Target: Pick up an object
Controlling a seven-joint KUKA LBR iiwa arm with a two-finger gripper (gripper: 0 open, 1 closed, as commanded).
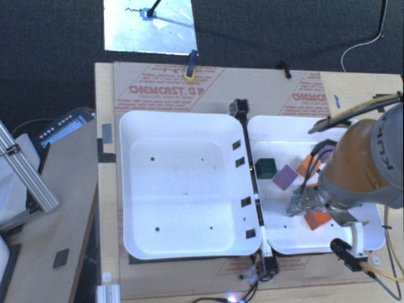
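Orange block (317, 219): partly under the arm (360, 160) — shape unclear.
Right bin (278, 245): far-right corner hidden by the arm.

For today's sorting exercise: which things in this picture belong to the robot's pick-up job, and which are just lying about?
Belong to the job:
- claw
- right bin
- dark green block
- purple block
- orange block

Just lying about:
- left bin
- yellow clip
- shiny metal sheet
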